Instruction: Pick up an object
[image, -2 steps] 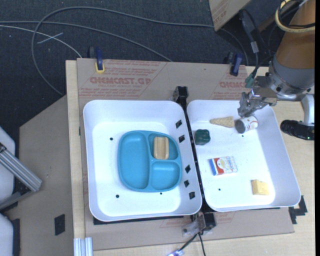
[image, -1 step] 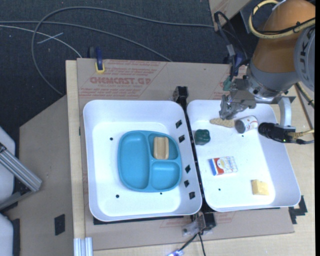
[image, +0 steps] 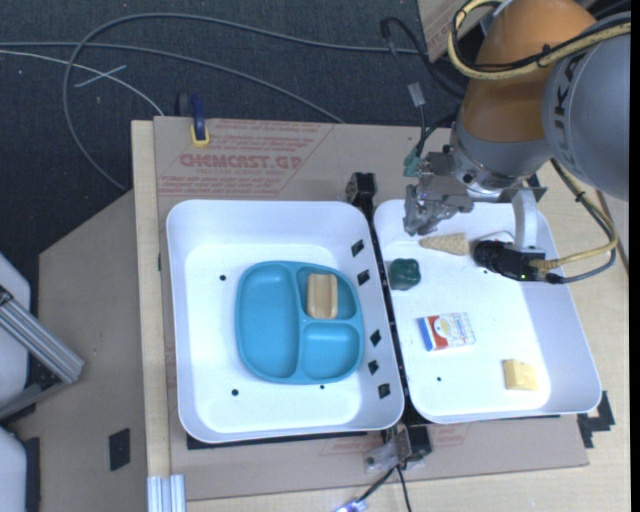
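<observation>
My gripper (image: 424, 218) hangs over the far left part of the right bin (image: 560, 300), pointing down. Just right of and below its tip lies a tan cone-shaped piece (image: 446, 243), very close to it; whether they touch I cannot tell. A dark green lump (image: 404, 272) rests near the bin's left wall, a little nearer to the camera. Further forward lie a white card with red and blue print (image: 445, 331) and a yellow block (image: 520, 374). Nothing shows held in the gripper.
The left bin (image: 200, 250) holds a blue divided tray (image: 270, 330) with a tan block (image: 322, 295) in its upper right compartment. A black fitting with a cable (image: 505, 258) hangs off the arm over the right bin. Black clips line the ridge between the bins.
</observation>
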